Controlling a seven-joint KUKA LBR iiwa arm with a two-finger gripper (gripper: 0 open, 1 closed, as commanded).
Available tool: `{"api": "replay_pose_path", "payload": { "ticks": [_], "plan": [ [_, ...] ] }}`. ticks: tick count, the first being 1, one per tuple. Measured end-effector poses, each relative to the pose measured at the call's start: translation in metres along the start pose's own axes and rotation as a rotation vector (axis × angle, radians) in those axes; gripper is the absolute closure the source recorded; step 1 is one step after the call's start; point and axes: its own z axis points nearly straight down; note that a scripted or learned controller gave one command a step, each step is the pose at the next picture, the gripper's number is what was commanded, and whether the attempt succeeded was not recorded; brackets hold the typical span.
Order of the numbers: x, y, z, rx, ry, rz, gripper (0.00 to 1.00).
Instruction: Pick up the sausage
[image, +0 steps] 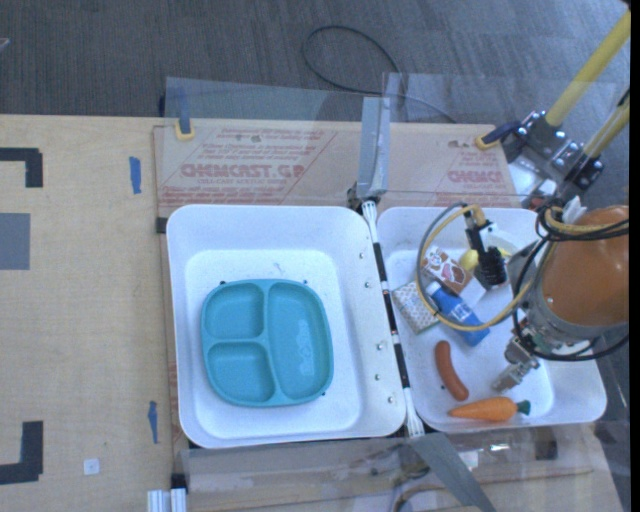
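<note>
The sausage (451, 370) lay in the right bin (575, 405), toward its front edge and a little nearer the inner wall than the middle, its length running roughly front to back with a slight slant. Just in front of it, along the front edge, lay a carrot (486, 408), close to the sausage's near end but seemingly apart from it. Behind the sausage, toward the bin's middle, sat a blue block (458, 308) and, beside the inner wall, a small speckled packet (412, 306); a small carton (444, 268) stood further back. The left bin (190, 300) held a teal tray (267, 342) with three compartments.

The arm (590, 280) hung over the right side of the right bin, and the gripper (512, 372) pointed down beside the sausage, on its right, near but clear of it. Nothing sat between its tips. Whether it was spread or pressed together could not be told at this size.

The step in hand looked like the approach: the tool was low and close but not yet over the target. The next move would call for a short shift toward the inner wall to centre on the sausage, a turn of the wrist so the close crossed its narrow width, and a descent that kept off the carrot and the blue block. The sausage, being round and smooth, might well roll or squirt out of an off-centre pinch.
</note>
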Motion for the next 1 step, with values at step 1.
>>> {"api": "replay_pose_path", "payload": {
  "ticks": [1],
  "plan": [
    [-0.0037,0.0085,-0.1031,0.002,-0.003,-0.436,1.00]
  ]
}}
